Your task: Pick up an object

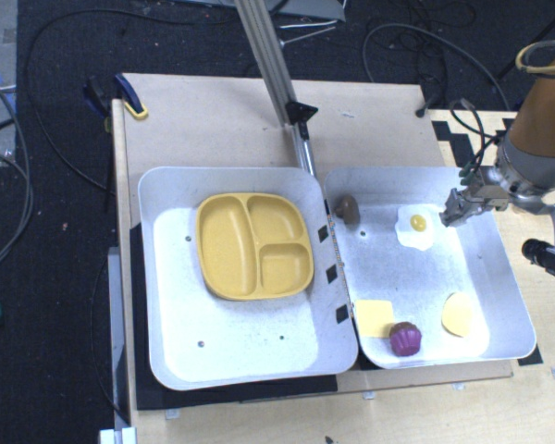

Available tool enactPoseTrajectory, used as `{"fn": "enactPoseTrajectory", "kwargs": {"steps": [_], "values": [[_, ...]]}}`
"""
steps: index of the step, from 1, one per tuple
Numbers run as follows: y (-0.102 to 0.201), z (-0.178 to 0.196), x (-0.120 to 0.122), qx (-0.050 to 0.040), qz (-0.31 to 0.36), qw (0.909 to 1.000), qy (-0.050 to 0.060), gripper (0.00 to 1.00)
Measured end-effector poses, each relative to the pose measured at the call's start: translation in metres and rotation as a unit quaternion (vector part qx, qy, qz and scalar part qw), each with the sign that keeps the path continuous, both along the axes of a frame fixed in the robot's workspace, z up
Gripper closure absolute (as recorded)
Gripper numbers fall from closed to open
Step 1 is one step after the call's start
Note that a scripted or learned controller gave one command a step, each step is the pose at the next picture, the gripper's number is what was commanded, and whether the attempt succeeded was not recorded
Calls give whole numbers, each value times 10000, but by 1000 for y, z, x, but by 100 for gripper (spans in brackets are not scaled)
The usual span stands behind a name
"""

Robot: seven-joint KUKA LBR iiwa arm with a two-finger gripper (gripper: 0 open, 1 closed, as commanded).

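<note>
Claw at the end of the grey arm is hovering over the upper right part of the right bin. Whether it is apart or together I cannot tell, since it is showing as a small dark shape at this slant, and nothing is visibly sitting in it.

Going left to right: the left bin is carrying a yellow divided plate. In the right bin, a brown lump is lying near the upper left corner, a yellow square slice and a purple fruit are sitting near the lower edge, the fried egg is lying in the upper middle, and a pale yellow round piece is resting toward the lower right.

The fried egg is likely the nearest target. It is lying just beside the claw, at about eight o'clock from it, apart from it. It is looking flat and thin, a white irregular patch with a small yellow yolk near its centre, with no clear long axis. Being so low against the bin floor, it is probably offering little edge to pinch.
</note>
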State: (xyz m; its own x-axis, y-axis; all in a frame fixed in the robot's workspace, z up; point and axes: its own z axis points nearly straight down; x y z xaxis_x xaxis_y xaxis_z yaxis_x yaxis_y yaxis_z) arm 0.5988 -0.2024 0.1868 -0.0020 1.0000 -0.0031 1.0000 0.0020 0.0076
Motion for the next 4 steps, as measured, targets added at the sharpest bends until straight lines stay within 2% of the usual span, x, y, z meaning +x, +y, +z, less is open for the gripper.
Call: {"fn": "enactPoseTrajectory", "kwargs": {"steps": [1,2,4], "values": [[0,14,1,11,0,10000,24,100],[56,29,-7,23,26,10000,36,100],[152,23,-17,25,27,10000,45,100]]}}
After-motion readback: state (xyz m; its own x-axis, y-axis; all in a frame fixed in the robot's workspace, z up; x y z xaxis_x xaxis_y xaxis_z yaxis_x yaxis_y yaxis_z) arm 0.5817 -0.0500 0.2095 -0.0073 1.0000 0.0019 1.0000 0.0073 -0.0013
